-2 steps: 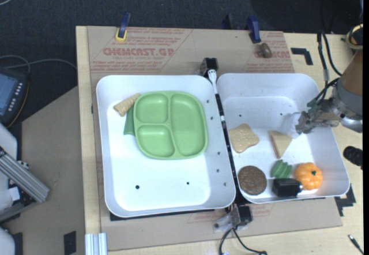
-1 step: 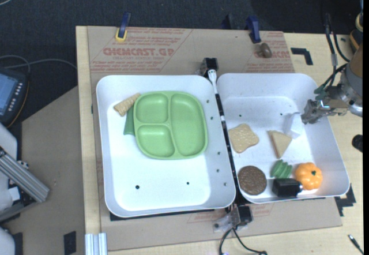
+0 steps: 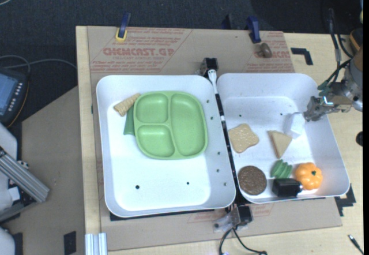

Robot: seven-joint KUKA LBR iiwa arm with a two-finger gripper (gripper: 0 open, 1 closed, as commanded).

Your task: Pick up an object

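Nearest the camera, along the front edge of the right bin (image 3: pixel 331 132), lie a round brown patty (image 3: pixel 252 179), a black block (image 3: pixel 286 188), a small green ridged piece (image 3: pixel 282 168) and an orange pumpkin (image 3: pixel 309 175), packed close together; the green piece touches the black block and the pumpkin sits just beside both. A little farther back in the same bin are a slice of bread (image 3: pixel 243 138) and a tan wedge (image 3: pixel 281 144), apart from each other.

The left bin (image 3: pixel 150 190) holds a green divided plate (image 3: pixel 170 124) with three sections. A green cloth-like edge (image 3: pixel 128 124) pokes out from under its left side, and a ridged cracker (image 3: pixel 125 105) lies just beside the plate's far left corner.

The gripper (image 3: pixel 316 108) sits over the right bin's far right rim, reaching in from the right. It is small and blurred, so whether it is wide or narrow cannot be told. A pale, whitish thing (image 3: pixel 295 126) lies just below it; perhaps it is touching, but that is unclear.

Behind the bins, the brown board on the worktop (image 3: pixel 86 150) bears red print reading "CHEMCAST G P" (image 3: pixel 138 51). A yellow clamp (image 3: pixel 122 27) and a blue clamp (image 3: pixel 252 29) grip its far edge.
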